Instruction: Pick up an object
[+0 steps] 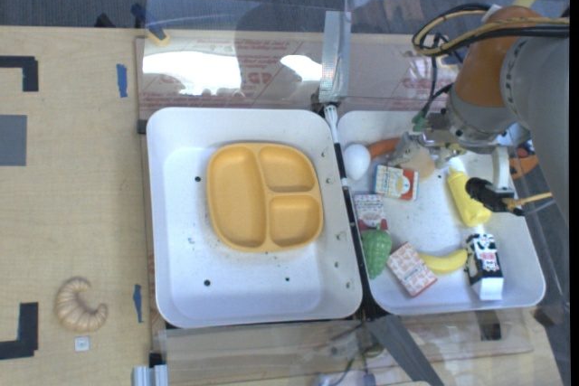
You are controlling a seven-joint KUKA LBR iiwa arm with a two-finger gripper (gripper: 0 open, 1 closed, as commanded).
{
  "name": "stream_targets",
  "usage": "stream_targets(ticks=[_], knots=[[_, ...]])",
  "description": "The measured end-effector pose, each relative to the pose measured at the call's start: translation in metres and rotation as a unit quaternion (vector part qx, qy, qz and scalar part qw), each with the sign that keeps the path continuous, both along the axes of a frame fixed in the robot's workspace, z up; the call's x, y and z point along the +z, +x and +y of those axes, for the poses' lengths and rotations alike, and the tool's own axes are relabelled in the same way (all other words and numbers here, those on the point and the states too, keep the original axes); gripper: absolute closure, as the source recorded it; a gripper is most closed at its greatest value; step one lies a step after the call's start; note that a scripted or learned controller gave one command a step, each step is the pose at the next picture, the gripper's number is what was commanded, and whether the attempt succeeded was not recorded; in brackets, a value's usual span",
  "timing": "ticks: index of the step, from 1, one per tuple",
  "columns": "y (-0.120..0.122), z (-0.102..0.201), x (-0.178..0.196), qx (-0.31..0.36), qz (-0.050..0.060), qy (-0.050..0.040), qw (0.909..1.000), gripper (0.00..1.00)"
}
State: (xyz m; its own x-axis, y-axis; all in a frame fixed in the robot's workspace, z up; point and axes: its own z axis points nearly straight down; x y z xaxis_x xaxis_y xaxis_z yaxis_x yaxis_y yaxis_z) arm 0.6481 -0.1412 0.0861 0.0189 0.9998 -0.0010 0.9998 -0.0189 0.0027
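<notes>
Left bin (172, 285): shallow, white, speckled with dark specks. Holds one yellow three-compartment plate (265, 195), lying flat near the bin's centre, slightly toward 12 o'clock.

Right bin (525, 285): shallow, white, touching the left bin along a shared edge. Contents:
- White egg (356, 161), at 10 o'clock, against the dividing wall.
- Orange carrot-like piece (384, 147), just beside the egg toward 12 o'clock, partly under the arm.
- Small carton with orange and white print (393, 182), near the centre toward 11 o'clock.
- Red-and-white packet (369, 211), at 9 o'clock.
- Green leafy piece (376, 249), at 8 o'clock, touching the packet's lower end.
- Pink-and-white box (411, 269), at 7 o'clock, tilted.
- Yellow banana (446, 262), at 6 o'clock, just beside the box.
- Yellow corn-like piece (468, 200), at 3 o'clock.
- Black-and-white milk carton (486, 265), at 4 o'clock, lying on its side.

Arm: grey with orange band, over the right bin at 1 o'clock. Gripper (432, 143) low near the carrot-like piece and the small carton; whether it is clenched or released cannot be told, and nothing is seen grasped.

Bench (63, 194): croissant (80, 303) at 8 o'clock, well apart from both bins.
</notes>
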Motion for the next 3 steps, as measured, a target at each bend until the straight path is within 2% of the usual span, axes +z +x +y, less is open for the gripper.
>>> stream_targets(ticks=[1, 2, 3], knots=[[-0.029, 0.05, 0.002, 0.207, -0.001, 0.0002, 0.9784, 0.0], [0.019, 0.019, 0.0, 0.082, 0.002, 0.0004, 0.9967, 0.0], [0.02, 0.02, 0.012, 0.083, 0.001, -0.0007, 0.9965, 1.0]])
